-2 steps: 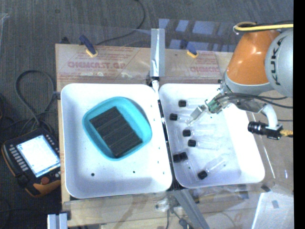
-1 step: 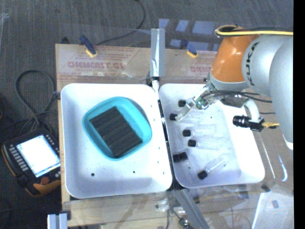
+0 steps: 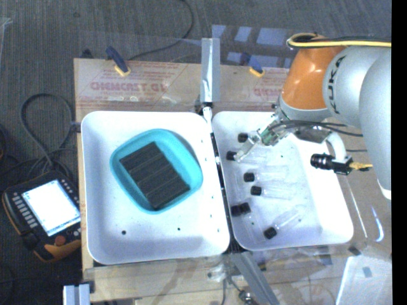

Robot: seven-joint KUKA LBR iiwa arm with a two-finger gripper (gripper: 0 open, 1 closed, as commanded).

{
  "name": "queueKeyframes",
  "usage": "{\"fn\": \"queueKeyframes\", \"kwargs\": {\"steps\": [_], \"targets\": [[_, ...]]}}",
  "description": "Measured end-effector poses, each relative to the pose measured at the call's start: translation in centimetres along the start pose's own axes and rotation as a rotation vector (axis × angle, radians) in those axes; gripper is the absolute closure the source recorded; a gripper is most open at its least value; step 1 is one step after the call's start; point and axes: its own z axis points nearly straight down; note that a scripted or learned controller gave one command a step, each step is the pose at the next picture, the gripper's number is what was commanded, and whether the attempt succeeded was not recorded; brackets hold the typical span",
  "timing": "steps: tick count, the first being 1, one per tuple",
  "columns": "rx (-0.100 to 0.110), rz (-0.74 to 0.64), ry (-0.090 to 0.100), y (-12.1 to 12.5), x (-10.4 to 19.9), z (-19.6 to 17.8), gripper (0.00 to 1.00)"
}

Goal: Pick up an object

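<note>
Nearest the camera, the left shallow white bin (image 3: 102, 234) on the tabletop held a turquoise plastic dish (image 3: 156, 169) with a dark ribbed rectangular pad (image 3: 154, 175), its long axis running upper left to lower right. Clear plastic vials with black caps (image 3: 285, 222) lay scattered in the right white bin (image 3: 331, 224), pointing various ways. From the right, the grey arm (image 3: 356, 75) slanted down-left; whether its claw (image 3: 245, 148) was wide or narrow could not be told.

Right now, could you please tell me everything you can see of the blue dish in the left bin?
The blue dish is a shallow, rounded-square tray, turquoise, apparently plastic, with a raised rim. It lies flat in the left bin, turned at a slant, nearer the bin's far side. A dark ribbed rectangular slab rests inside it, covering most of its floor. Only the bin and the slab touch it.
</note>
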Motion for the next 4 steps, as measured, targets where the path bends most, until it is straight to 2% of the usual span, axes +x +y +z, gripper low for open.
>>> {"fn": "queueKeyframes", "kwargs": {"steps": [1,2,3,4], "targets": [[0.0,0.0,0.0,0.0,0.0,0.0,0.0],[-0.002,-0.069,-0.002,0.3,-5.2,-11.5,0.0],[-0.001,-0.346,0.002,1.5,3.9,-6.1,0.0],[-0.002,-0.503,-0.003,1.7,-2.4,-14.8,0.0]]}}
